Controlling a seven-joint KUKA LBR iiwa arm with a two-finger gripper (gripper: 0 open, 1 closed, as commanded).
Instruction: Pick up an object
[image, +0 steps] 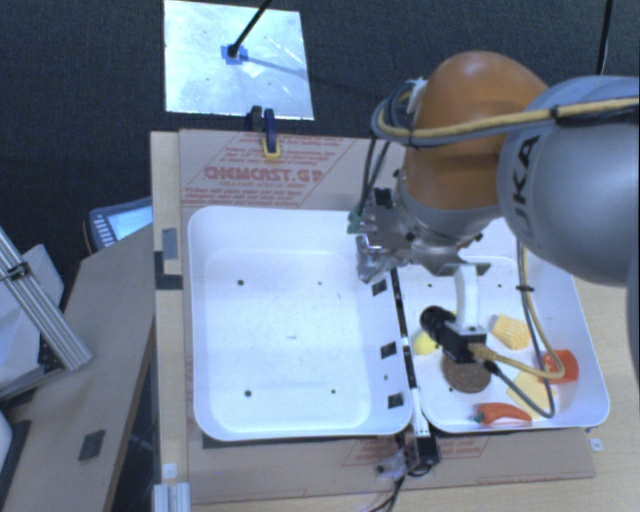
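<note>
Gripper hangs at the upper end of the seam where the left bin and the right bin meet, low over the left bin's right rim. From this slant I cannot tell whether it is open or closed, and nothing is seen held in it. The things to pick all lie in the right bin's near half. A small yellow ball sits beside the seam, and a brown disc is just below it. A yellow wedge lies further right, a red-orange piece is near the right wall, and an orange carrot-like piece is against the front rim. The arm, with its orange band, covers that bin's far half. Both bins rest on a printed cardboard sheet on the desk, with a yellow clamp at its far edge.
</note>
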